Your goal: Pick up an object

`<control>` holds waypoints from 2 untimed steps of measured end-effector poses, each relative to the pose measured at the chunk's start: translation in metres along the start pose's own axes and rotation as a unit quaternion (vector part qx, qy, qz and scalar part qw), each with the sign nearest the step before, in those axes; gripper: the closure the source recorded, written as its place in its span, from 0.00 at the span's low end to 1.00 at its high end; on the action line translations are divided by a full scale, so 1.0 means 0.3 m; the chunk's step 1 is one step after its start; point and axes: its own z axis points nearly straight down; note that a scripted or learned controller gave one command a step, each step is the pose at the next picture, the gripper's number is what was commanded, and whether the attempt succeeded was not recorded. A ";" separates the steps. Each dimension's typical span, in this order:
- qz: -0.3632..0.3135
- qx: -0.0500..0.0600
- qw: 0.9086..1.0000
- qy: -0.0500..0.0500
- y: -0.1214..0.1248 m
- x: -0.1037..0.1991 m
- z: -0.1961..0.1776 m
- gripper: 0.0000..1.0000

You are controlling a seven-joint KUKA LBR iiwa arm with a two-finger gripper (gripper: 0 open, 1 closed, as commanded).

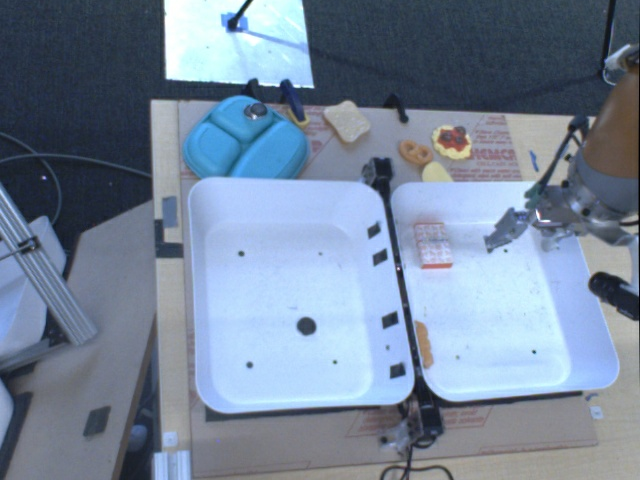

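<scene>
A: Where's the target?
B: A small pink-and-white box [433, 245] lies in the right bin [520, 368], near the divider.
A: And the gripper [503, 233]?
B: Just right of the box, above the bin floor — I can't tell its state. Approach step, I'd judge; next it must shift left and descend

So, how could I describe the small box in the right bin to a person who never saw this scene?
Find the right bin of the two white bins. In its upper left part, near the divider, lies a small box, white with a pink-red pattern. It is rectangular and flat, unlike the small orange piece lower down by the divider.
</scene>
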 end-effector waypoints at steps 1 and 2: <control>0.002 0.000 1.000 -0.001 0.124 -0.204 0.409 0.00; 0.001 -0.002 1.000 -0.001 0.127 -0.194 0.354 1.00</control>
